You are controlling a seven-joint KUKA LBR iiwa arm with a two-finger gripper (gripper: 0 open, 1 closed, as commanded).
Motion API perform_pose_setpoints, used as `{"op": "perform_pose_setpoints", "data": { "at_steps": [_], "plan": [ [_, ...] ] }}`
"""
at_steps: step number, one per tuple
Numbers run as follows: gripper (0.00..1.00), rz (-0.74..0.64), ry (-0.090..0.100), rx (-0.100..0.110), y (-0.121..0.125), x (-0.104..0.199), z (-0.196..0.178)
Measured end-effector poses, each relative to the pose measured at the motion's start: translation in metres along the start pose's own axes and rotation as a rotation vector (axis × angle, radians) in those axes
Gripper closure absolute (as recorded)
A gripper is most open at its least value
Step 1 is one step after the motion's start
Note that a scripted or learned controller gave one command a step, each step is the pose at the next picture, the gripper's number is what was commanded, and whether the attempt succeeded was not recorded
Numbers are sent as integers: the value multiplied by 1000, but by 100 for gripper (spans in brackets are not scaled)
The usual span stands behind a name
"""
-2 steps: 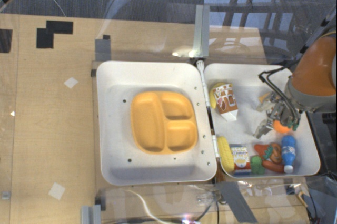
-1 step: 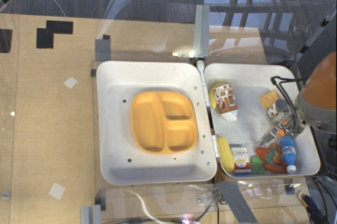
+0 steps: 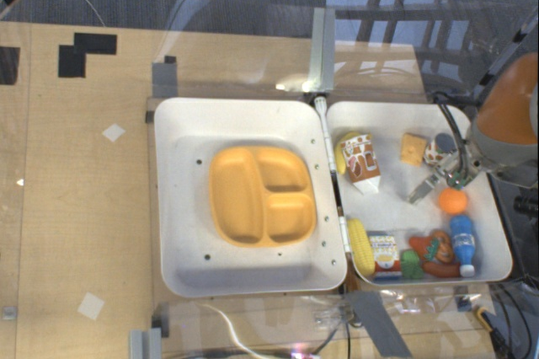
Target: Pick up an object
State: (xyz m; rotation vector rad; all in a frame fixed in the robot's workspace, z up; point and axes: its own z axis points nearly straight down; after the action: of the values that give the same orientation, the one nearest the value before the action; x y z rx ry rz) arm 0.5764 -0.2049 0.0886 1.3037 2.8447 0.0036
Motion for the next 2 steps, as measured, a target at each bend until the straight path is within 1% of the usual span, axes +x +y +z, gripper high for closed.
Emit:
{"op": "perform_pose_setpoints", "data": {
  "at_steps": [1,2],
  "plan": [
    [0,97,5,-1,85,4,2],
    [0,-52,16,21,105,-15,1]
  ]
}}
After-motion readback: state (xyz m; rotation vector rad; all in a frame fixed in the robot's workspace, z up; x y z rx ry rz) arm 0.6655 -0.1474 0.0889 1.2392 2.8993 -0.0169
